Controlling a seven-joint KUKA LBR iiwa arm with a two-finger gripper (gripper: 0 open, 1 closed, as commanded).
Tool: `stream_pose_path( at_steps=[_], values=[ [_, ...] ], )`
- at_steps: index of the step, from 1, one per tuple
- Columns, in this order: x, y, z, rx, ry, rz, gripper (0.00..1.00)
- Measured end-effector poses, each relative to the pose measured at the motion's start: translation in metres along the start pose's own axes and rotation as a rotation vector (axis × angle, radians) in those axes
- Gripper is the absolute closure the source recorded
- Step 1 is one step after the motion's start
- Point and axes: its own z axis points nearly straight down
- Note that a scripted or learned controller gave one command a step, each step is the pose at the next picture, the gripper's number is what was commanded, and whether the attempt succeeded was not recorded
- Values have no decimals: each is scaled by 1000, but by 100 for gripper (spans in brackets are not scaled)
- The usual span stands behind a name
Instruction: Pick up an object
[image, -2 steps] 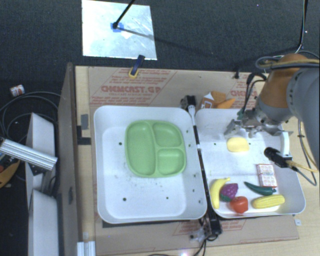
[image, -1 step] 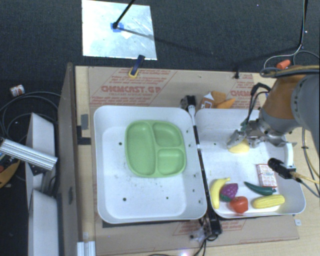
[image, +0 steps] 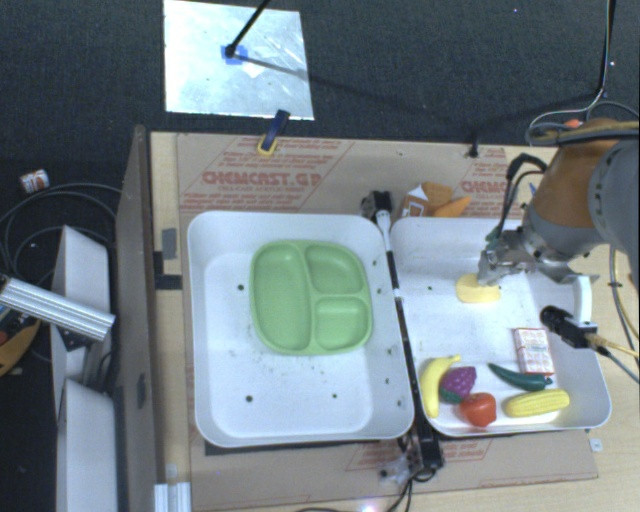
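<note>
Your gripper (image: 488, 272) hangs low in the right bin (image: 430, 262), right at the pale yellow piece (image: 477, 291) just below it; whether it grips it, you cannot tell. The other toy foods lie nearer you.

Arm (image: 590, 190) cut off by right frame edge. Gripper (image: 492, 272) fingertips too small to resolve against pale yellow piece (image: 477, 290); contact unclear. Small red-and-white box (image: 533, 350): print illegible. Orange item (image: 445, 203) beyond far bin rim, partly hidden.
</note>
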Motion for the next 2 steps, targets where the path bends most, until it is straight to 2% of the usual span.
stream_pose_path(
  at_steps=[1, 2],
  values=[
    [-43, 11, -55, 10, 0, 3, 100],
    [-41, 10, -52, 14, 2, 1, 0]
  ],
)
